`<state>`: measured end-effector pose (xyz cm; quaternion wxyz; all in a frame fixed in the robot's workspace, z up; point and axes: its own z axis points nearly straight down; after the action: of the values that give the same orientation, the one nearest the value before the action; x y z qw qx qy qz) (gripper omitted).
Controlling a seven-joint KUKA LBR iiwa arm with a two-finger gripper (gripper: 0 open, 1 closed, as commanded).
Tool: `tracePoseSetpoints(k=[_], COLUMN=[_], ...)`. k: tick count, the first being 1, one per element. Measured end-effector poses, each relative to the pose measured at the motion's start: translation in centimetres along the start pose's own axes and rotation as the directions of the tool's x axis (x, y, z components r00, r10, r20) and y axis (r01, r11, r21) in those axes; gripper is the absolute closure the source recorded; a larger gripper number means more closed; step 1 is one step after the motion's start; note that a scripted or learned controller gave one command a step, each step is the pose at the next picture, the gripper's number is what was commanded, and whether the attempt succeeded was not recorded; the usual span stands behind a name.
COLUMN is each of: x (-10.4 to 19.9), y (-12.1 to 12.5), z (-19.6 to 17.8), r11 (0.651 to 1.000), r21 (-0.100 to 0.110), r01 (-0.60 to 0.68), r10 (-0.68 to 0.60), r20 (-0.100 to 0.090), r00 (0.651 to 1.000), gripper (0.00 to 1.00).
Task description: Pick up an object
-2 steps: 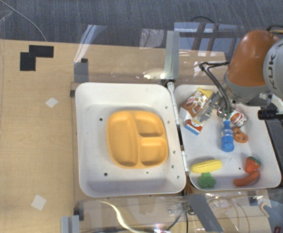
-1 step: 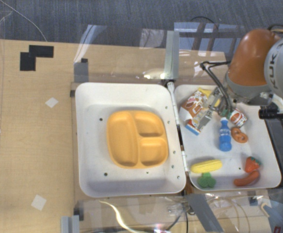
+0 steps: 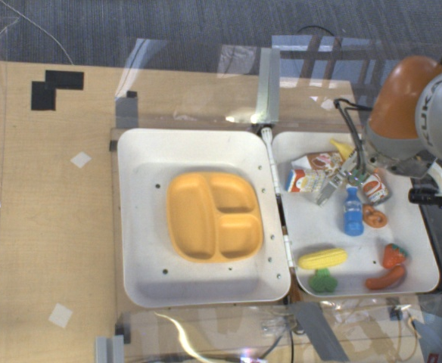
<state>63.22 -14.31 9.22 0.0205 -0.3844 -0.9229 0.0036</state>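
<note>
My gripper (image 3: 334,181) hangs low in the right bin (image 3: 309,227), at the bin's upper middle. It sits over the right edge of a red and white packet (image 3: 304,175) and just above a blue bottle (image 3: 353,214). A red and white can (image 3: 375,189) and an orange ring (image 3: 375,218) lie just right of it. A yellow piece (image 3: 340,148) rests behind it. The view is too cluttered there to show whether anything is between the jaws. The grey arm with its orange band (image 3: 399,97) comes in from the upper right.
Along the right bin's front lie a yellow corn cob (image 3: 322,259), a green broccoli (image 3: 324,280), a red sausage (image 3: 384,280) and a red vegetable (image 3: 393,255). The left bin (image 3: 141,225) holds a yellow divided tray (image 3: 213,216). A ridge (image 3: 278,210) separates the bins.
</note>
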Motion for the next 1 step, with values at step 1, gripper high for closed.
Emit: tracePoseSetpoints(k=[1], x=[0.15], y=[1.92], z=[0.18], r11=[0.992], r21=[0.028], r01=[-0.120], r10=[0.120], r20=[0.002], r00=[0.993], gripper=[0.00])
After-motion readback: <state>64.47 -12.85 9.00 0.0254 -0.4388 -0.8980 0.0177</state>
